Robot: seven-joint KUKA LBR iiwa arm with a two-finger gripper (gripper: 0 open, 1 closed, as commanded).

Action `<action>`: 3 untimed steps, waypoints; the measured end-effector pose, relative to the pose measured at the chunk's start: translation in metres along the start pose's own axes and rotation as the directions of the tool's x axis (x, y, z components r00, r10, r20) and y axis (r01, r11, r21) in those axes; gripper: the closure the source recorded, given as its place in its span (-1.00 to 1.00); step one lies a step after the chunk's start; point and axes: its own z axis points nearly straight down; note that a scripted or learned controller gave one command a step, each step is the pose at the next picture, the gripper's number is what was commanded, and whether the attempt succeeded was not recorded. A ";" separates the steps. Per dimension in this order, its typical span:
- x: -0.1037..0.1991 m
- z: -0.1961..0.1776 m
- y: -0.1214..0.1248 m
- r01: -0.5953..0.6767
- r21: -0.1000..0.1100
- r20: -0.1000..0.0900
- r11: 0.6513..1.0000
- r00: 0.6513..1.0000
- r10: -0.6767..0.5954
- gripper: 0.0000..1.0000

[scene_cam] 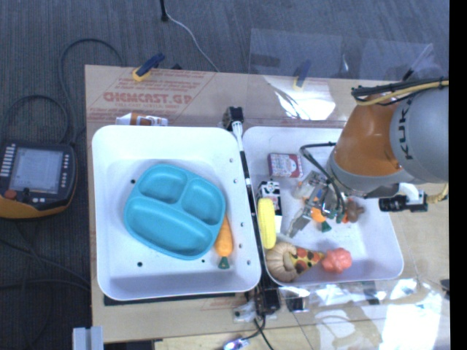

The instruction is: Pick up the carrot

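Carrot (225, 240) lower centre in left bin, beside tray, long axis near vertical; hand (319, 208) well right, over right bin; grip state unclear

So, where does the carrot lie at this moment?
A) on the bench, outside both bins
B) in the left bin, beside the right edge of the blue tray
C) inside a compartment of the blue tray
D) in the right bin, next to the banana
B: the carrot lies on the left bin floor, against the right edge of the blue tray.
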 end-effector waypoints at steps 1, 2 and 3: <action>0.026 -0.001 0.004 -0.344 0.002 0.006 0.939 0.939 0.344 -1.00; -0.066 -0.001 0.019 -0.321 0.033 -0.041 0.946 0.946 0.323 -1.00; 0.018 0.000 -0.003 -0.267 0.006 0.000 0.964 0.964 0.267 -1.00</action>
